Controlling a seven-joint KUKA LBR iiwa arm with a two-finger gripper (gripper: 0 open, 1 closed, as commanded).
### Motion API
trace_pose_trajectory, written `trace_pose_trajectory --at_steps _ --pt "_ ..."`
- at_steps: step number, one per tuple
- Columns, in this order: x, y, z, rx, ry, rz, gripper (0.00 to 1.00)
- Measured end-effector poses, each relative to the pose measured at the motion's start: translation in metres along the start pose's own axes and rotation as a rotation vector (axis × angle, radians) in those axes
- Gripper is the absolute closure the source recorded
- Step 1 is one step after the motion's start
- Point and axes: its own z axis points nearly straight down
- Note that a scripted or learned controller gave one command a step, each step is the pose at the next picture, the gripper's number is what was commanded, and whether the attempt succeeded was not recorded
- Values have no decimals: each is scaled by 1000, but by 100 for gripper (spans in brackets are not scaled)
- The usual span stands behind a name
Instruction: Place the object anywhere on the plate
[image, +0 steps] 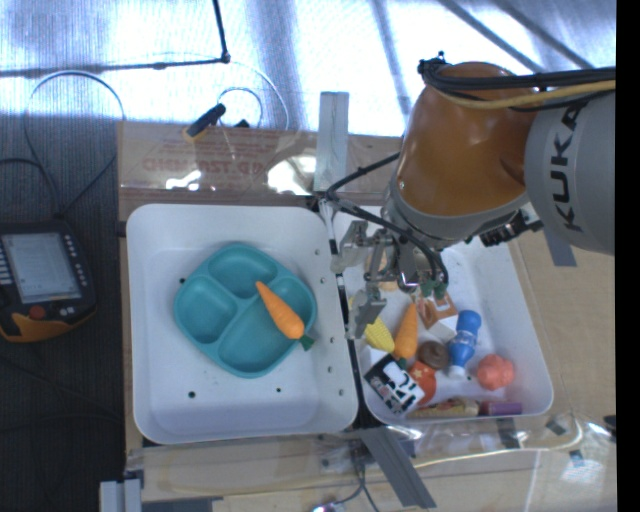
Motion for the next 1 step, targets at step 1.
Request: trace_pose_trajectory --at_steps 1 --pt "0 0 0 0 0 0 0"
